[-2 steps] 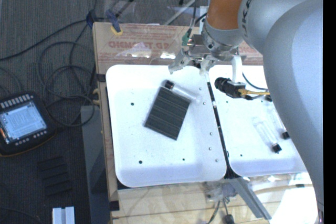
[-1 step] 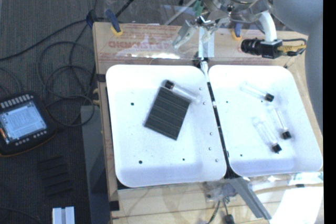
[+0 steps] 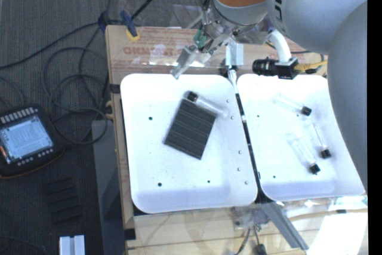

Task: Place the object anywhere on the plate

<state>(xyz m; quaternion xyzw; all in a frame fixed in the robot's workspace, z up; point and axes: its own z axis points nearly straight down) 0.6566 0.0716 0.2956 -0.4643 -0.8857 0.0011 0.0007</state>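
A dark ribbed plate (image 3: 191, 128) lies flat and turned at an angle in the middle of the left bin (image 3: 149, 182). A clear tube with a black cap (image 3: 205, 103) lies along the plate's far edge, touching or slightly overlapping it; I cannot tell which. My gripper (image 3: 204, 65) hangs over the far rim of the left bin, above and behind the tube. Its fingers (image 3: 181, 67) are spread open with nothing between them.
The right bin (image 3: 280, 188) holds three more clear black-capped tubes (image 3: 293, 106), (image 3: 320, 141), (image 3: 303, 157). The arm's grey body covers the upper right. On the floor at left are a teach pendant (image 3: 24, 140) and loose cables (image 3: 71, 68).
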